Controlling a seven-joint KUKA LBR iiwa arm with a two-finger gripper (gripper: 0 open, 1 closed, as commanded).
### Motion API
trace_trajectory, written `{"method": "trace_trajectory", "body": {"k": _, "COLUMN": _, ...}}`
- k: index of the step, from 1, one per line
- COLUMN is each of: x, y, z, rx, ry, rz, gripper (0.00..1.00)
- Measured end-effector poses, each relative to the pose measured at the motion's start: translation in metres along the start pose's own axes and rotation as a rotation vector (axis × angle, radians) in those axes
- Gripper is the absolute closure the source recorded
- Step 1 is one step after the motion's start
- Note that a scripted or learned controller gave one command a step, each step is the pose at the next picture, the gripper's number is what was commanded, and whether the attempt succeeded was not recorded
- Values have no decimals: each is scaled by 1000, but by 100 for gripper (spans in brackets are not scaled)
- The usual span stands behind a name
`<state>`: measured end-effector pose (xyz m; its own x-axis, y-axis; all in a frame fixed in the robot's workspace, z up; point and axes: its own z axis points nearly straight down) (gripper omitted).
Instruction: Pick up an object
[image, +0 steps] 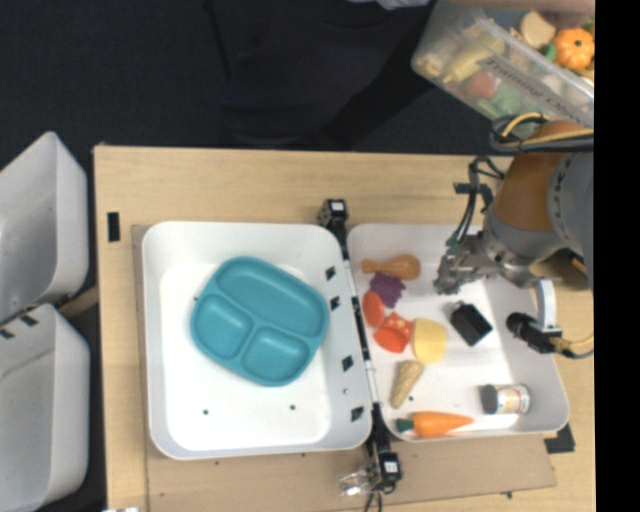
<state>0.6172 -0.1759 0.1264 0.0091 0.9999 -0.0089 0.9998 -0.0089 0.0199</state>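
The right bin (530, 425) holds several toy foods: a brown drumstick (393, 267), a purple piece (386, 289), a red pepper (392, 332), a yellow piece (430, 341), a beige cone (405, 382), an orange carrot (437, 424), a small jar (503, 399) and a black block (470, 323). My gripper (452, 280) hangs over the bin's upper middle, just above the black block and right of the drumstick. Nothing shows between its fingers.
The left bin (170, 410) holds a teal divided plate (260, 320). A clear box of toy food (510, 60) sits at the top right, beyond the bench. The arm's grey body and orange band (535, 195) overhang the right bin's far right side.
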Motion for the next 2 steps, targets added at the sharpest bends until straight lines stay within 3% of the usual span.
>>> {"method": "trace_trajectory", "body": {"k": 1, "x": -3, "y": -8, "z": -53, "rx": 16, "ry": 8, "rz": -4, "gripper": 100}}
{"method": "trace_trajectory", "body": {"k": 2, "x": 4, "y": 0, "z": -106, "rx": 14, "ry": 8, "rz": -12, "gripper": 100}}
